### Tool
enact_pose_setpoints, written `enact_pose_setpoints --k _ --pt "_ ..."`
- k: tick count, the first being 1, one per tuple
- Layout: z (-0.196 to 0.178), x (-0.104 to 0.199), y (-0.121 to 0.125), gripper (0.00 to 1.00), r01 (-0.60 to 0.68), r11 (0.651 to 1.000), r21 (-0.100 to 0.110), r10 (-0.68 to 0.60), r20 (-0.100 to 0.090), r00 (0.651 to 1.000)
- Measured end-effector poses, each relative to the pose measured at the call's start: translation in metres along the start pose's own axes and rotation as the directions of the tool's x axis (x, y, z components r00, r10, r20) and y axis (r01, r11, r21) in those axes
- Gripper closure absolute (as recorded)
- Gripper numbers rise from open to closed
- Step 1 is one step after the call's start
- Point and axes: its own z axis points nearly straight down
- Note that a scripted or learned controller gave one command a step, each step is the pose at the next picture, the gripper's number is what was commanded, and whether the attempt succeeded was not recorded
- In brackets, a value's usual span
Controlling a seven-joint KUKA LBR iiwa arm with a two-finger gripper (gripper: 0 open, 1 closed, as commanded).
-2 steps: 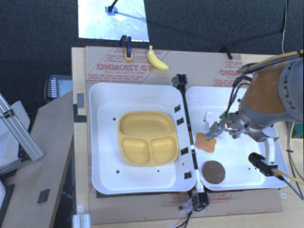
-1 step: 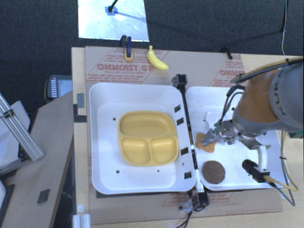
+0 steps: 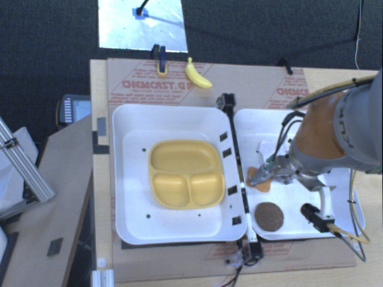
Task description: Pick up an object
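My gripper [image 3: 267, 171] reaches into the right bin [image 3: 263, 124] from the right and is low over its left side. A small orange object [image 3: 257, 179] lies right under the gripper tip, partly covered by it; I cannot tell whether it is gripped. A round brown disc [image 3: 269, 216] lies flat on the bin floor just in front of the gripper, apart from it.
The left bin [image 3: 128, 136] holds a yellow divided plate [image 3: 182, 173]. A yellow banana [image 3: 197, 75] lies on the cardboard behind the bins, beside a blue and yellow clamp [image 3: 160, 60]. A black divider [image 3: 234, 160] runs between the bins, close to the gripper's left.
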Motion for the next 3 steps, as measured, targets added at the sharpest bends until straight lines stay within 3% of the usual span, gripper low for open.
enact_pose_setpoints --k 1,3 --pt "-0.013 0.001 0.002 1.0 0.002 1.0 -0.006 -0.002 -0.002 1.0" --pt "-0.1 -0.002 0.009 1.0 0.003 1.0 -0.005 -0.003 0.002 1.0"
